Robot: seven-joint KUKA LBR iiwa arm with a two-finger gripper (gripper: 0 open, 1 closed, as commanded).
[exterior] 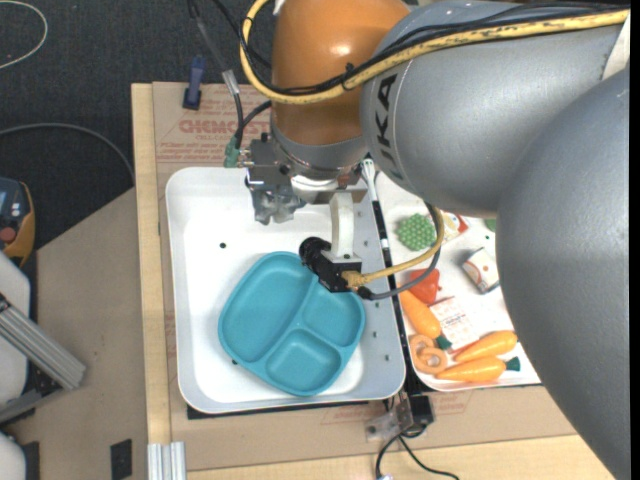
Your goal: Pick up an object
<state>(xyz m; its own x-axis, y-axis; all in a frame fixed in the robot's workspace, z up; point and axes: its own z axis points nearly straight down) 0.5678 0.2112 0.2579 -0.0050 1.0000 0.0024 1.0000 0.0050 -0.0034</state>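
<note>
A blue divided plate point(290, 326) lies in the left white bin point(192, 298), toward its front. My gripper point(270, 206) hangs over the back part of that bin, just beyond the plate's far rim and apart from it. I see nothing held in it. The right bin point(412, 370) holds toy food: a green bumpy round piece point(415, 231), a red piece point(425, 286), orange carrots point(478, 358) and a small white box point(480, 268). The arm hides much of the right bin.
The bins rest on a brown cardboard sheet point(160, 138). Bare white floor shows in the left bin to the left of the plate and behind it. The big grey arm spans the upper right.
</note>
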